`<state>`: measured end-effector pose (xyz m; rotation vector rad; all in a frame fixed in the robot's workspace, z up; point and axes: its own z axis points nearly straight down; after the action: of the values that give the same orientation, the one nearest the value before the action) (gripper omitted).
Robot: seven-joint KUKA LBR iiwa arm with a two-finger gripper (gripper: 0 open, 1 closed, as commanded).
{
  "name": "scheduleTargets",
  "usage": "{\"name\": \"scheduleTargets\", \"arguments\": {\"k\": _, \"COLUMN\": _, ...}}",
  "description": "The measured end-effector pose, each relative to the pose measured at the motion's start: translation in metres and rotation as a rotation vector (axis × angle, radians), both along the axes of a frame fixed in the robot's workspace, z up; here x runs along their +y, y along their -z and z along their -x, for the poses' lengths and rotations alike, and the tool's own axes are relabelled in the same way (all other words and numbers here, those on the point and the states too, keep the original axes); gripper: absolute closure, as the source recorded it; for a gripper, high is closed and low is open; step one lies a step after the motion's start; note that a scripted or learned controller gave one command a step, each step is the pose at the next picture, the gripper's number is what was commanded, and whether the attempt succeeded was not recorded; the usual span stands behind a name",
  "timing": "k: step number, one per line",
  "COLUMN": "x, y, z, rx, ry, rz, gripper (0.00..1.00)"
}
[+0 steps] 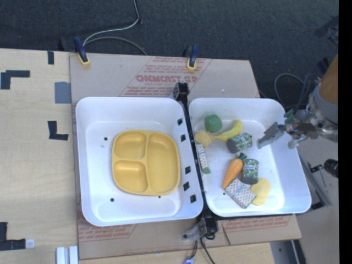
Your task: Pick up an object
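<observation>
Jaws hang spread and hold nothing over the right bin, just beside a small green-labelled can

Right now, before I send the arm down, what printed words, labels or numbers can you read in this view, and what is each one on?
"CHEMCAST GP", red print, partly legible: on the brown cardboard sheet under the two white bins.
Smaller red print beside it: too blurred to read.
Labels on the two small dark cans: too small to read.
Patterned small box: no readable text.
</observation>
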<state>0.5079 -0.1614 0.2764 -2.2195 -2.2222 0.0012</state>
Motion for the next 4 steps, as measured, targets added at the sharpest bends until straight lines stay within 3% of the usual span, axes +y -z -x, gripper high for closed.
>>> {"name": "scheduleTargets", "arguments": {"k": 1, "x": 0.006, "y": 0.131, "z": 0.010, "rx": 0.005, "ry": 0.001, "rz": -0.002, "gripper": 0.00}}
{"name": "scheduleTargets", "arguments": {"k": 2, "x": 0.053, "y": 0.185, "z": -0.021, "rx": 0.000, "ry": 0.000, "rz": 0.000, "gripper": 0.00}}
{"name": "scheduleTargets", "arguments": {"k": 3, "x": 0.054, "y": 0.176, "z": -0.021, "rx": 0.003, "ry": 0.000, "rz": -0.002, "gripper": 1.00}}
{"name": "scheduleTargets", "arguments": {"k": 4, "x": 0.114, "y": 0.080, "z": 0.024, "rx": -0.002, "ry": -0.002, "rz": -0.001, "gripper": 1.00}}
